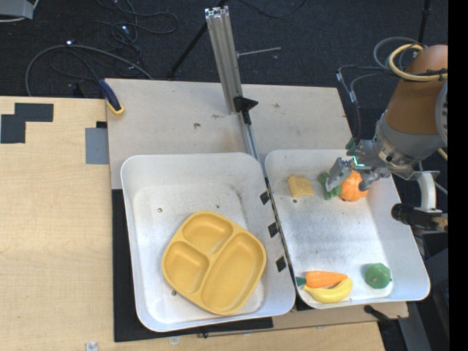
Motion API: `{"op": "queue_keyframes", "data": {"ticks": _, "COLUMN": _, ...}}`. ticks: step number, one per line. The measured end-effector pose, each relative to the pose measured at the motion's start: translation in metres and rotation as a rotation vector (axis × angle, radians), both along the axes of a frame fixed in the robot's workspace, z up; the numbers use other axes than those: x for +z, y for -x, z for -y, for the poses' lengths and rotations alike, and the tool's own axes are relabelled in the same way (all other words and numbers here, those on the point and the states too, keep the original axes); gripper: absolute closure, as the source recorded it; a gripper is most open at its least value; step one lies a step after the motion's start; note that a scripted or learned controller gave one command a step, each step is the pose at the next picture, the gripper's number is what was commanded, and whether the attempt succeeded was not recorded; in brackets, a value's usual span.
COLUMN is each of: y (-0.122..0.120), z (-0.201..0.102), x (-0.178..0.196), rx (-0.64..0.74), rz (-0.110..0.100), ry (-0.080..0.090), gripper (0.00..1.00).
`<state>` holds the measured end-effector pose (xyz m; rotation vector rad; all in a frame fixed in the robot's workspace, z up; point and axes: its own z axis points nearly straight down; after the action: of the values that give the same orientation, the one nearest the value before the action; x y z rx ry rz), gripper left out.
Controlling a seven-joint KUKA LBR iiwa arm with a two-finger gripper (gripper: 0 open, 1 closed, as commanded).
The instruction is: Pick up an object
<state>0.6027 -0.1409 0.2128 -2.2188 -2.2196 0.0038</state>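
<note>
The table [175, 119] is a pale beige board, scuffed and speckled with small dark marks, and it sits on a black base that shows as a dark strip along its left and lower edges. To its left lies a light wood-grain surface [51, 225] with a few grey and black rectangular patches near its upper end, and a slim aluminium post [225, 61] rises at a slant from the table's far middle. Beyond the table the floor [146, 20] is dark carpet, crossed by loose black cables [88, 50] that curl in loops.
</note>
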Motion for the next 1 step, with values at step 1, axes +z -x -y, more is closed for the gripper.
{"op": "queue_keyframes", "data": {"ticks": 1, "y": -0.0007, "z": 0.0000, "x": 0.0012, "rx": 0.000, "rz": 0.003, "ry": 0.000, "gripper": 0.00}}
